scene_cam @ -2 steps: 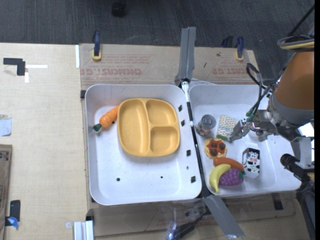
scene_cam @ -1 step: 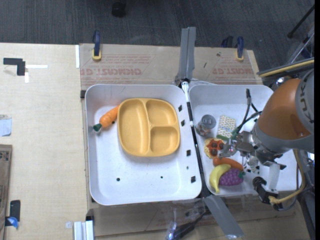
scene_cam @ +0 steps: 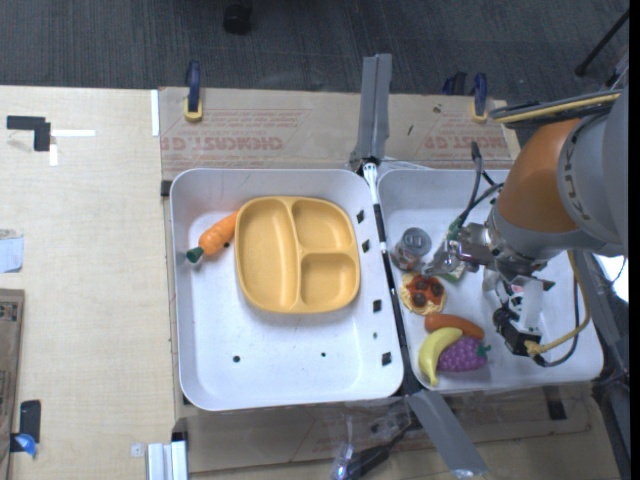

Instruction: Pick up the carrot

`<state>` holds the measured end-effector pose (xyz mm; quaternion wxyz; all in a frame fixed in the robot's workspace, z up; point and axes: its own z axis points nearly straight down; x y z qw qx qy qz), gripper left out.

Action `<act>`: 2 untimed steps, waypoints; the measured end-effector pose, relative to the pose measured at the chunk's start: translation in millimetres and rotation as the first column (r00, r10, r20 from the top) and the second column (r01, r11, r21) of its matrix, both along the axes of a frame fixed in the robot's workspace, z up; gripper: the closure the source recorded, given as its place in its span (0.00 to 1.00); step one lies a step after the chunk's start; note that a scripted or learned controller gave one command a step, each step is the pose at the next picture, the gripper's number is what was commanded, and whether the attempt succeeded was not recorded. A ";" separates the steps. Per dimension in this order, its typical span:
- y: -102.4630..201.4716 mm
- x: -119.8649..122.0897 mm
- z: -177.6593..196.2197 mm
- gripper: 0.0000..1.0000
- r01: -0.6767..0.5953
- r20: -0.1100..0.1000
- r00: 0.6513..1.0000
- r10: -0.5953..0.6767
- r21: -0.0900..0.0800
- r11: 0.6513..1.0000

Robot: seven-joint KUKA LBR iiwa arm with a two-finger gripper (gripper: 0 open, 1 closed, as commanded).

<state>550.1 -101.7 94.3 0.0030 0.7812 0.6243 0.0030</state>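
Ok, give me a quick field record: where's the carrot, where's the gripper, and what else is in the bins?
carrot: left bin, touching the left edge of the yellow divided plate
gripper: over right bin, far from the carrot
right bin items: small can, banana, purple grapes, orange-red piece, small tart
carrot held: no

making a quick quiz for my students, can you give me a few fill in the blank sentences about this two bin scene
1. The carrot lies in the ____ bin.
2. The carrot rests against the yellow ____, which has three compartments.
3. The gripper is over the ____ bin, far from the carrot.
4. Beside the purple grapes lies a yellow ____.

Missing words: left; plate; right; banana
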 end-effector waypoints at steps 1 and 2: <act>-0.5 -0.9 6.6 1.00 0.003 -0.006 1.000 -0.003 0.002 1.000; 66.4 -71.8 94.4 1.00 0.256 -0.015 0.967 -0.256 -0.001 0.967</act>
